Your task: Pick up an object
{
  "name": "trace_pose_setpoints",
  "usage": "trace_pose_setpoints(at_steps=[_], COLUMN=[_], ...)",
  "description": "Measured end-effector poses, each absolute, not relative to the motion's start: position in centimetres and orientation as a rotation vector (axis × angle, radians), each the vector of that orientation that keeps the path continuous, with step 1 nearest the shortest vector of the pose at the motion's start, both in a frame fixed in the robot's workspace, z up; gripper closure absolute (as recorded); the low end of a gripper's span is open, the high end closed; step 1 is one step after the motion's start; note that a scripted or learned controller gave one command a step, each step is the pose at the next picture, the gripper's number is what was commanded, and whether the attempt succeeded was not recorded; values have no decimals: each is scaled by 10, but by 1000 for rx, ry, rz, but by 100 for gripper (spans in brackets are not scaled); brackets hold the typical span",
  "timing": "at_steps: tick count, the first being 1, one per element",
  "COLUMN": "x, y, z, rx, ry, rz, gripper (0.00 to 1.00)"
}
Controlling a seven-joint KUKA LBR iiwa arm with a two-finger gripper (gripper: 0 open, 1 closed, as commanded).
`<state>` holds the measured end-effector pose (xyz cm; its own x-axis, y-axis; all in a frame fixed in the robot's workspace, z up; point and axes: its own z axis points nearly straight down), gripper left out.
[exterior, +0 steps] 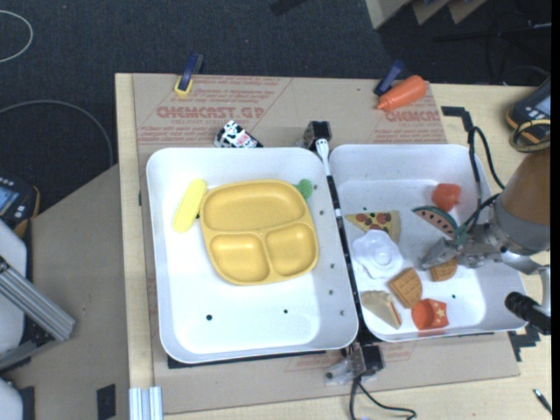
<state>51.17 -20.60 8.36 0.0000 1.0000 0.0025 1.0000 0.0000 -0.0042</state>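
Landmark: divided tray (259,230), lying in the left bin (175,304). A corn cob (188,205) lies touching its left edge. In the right bin (385,160), right of the tray: pizza slice (374,223), cracker (406,287), watermelon slice (437,220).

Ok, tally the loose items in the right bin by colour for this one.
Red: 2, one at the back, one at the front
Tan or brown: 3
White: 1
Pizza slice: 1
Watermelon slice: 1
Total: 8
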Motion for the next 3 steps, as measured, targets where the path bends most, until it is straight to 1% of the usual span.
trace_pose_setpoints(at_steps=[1, 2, 3], x=[512, 514, 520], y=[-207, -197, -203], z=[95, 145, 191], rx=[-2221, -2224, -2225], ry=[-2221, -2227, -2228], rz=[0, -3, -4], gripper=[100, 100, 100])
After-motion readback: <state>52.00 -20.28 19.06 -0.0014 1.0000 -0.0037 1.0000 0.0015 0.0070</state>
